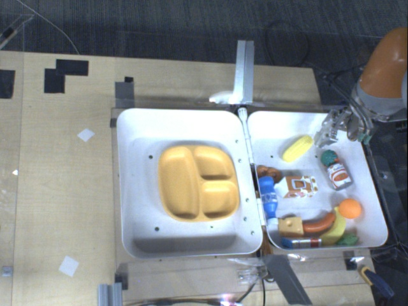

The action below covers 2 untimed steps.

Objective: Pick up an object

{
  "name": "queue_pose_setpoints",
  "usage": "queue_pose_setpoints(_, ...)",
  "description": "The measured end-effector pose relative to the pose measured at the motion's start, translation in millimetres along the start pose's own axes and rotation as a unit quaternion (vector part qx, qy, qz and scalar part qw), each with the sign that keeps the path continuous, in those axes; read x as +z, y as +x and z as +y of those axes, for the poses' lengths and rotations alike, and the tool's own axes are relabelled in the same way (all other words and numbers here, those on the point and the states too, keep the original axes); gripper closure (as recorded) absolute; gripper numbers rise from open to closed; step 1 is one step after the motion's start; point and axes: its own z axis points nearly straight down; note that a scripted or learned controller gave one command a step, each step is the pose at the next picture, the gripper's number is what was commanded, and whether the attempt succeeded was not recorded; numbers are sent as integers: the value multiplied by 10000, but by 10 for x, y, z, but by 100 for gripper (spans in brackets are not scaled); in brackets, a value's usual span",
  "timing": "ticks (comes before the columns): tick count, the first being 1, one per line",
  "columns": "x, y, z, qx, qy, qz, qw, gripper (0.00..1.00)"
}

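My gripper [333, 130] hangs over the far right part of the right bin [380, 217], below the arm's orange band [385, 72]. Just left of it lies a yellow lemon-shaped object [297, 148]. A small bottle with a green cap and red label [335, 171] lies directly in front of the gripper. Farther toward the front of the bin are an orange ball [349, 209], a brown sausage [317, 223], a banana [337, 228], a cheese wedge [290, 225], a printed packet [301, 185] and a blue bottle [268, 196].
The left bin [137, 171] holds a yellow divided tray [196, 182]. A metal post [245, 72] stands behind the wall between the bins. A brown item [268, 171] and a red-and-blue marker [301, 241] lie along the right bin's left and front sides.
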Motion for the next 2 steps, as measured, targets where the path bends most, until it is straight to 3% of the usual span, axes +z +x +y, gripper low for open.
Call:
queue_pose_setpoints(1, 5, 2, 4, -4, 0, 4, 10000, 0)
queue_pose_setpoints(2, 437, 254, 144, 1622, 14, 55, 9867, 0)
